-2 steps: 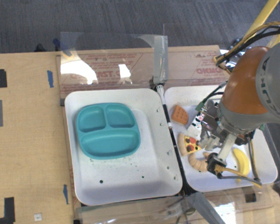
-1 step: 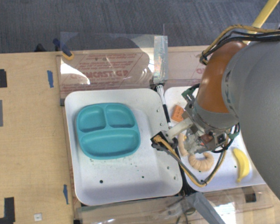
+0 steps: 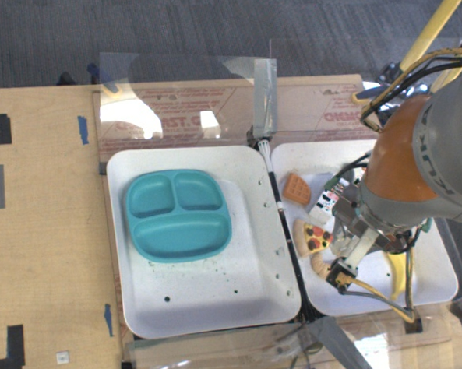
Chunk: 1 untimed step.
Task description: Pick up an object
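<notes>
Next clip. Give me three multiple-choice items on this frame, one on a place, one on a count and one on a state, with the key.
1. Where is the teal plate?
A. in the view's left bin
B. in the view's right bin
C. on the bare bench

2. How many compartments does the plate have?
A. two
B. three
C. four

3. How does the plate lie?
A. flipped face down
B. leaning on a bin wall
C. flat, hollows up

Key: 1 A, white bin floor shows all round it. 2 B, two small hollows sit above one long one. 3 C, its hollows face the camera.
</notes>
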Each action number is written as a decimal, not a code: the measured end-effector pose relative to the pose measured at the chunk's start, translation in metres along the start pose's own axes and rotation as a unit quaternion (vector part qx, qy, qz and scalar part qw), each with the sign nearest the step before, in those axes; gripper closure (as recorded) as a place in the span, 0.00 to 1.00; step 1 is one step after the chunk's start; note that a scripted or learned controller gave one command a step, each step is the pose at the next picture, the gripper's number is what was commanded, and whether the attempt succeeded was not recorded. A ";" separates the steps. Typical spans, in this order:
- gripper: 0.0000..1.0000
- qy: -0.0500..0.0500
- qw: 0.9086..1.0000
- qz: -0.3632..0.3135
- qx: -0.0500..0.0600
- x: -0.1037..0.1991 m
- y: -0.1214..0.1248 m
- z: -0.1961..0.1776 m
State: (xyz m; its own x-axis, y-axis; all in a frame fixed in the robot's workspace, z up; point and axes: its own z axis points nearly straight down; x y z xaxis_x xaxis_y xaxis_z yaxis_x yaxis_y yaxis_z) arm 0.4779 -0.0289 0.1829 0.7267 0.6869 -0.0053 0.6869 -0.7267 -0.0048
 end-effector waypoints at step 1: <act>1.00 0.002 0.968 0.251 -0.001 0.029 -0.029 -0.001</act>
State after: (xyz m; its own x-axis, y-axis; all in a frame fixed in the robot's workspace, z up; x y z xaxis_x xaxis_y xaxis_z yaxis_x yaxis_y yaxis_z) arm 0.4789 0.0115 0.1836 0.9689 0.2475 -0.0026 0.2475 -0.9689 -0.0012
